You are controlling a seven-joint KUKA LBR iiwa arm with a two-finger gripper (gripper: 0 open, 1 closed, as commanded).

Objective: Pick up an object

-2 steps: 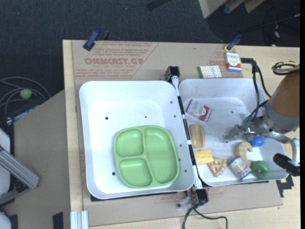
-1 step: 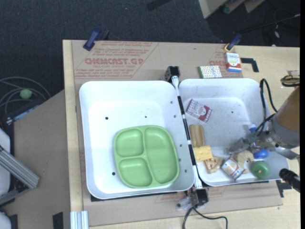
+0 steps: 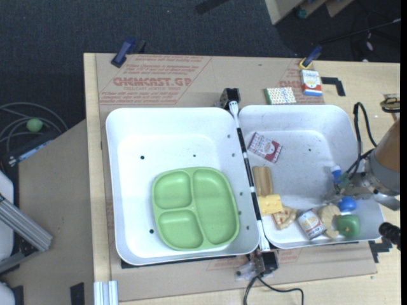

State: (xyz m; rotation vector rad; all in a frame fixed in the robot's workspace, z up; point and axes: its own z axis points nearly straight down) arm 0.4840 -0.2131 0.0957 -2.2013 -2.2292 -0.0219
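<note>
My gripper (image 3: pixel 343 194) reaches into the right bin (image 3: pixel 299 116) from the right edge, low over its near right corner. Just below it lie a blue-capped item (image 3: pixel 347 203) and a green apple-like ball (image 3: pixel 348 225). To their left are a small can (image 3: pixel 311 224), a yellow cheese wedge (image 3: pixel 270 204), a tan bread piece (image 3: pixel 284 218), a brown block (image 3: pixel 262 179) and a red and white packet (image 3: pixel 264 147). The arm's body hides the fingers.
The left bin (image 3: pixel 127 132) holds a green three-part plate (image 3: pixel 194 207). Behind the bins on the board lie a small patterned card (image 3: pixel 280 95) and a little box (image 3: pixel 310 82). A black cable (image 3: pixel 359 126) arcs over the right bin's far right rim.
</note>
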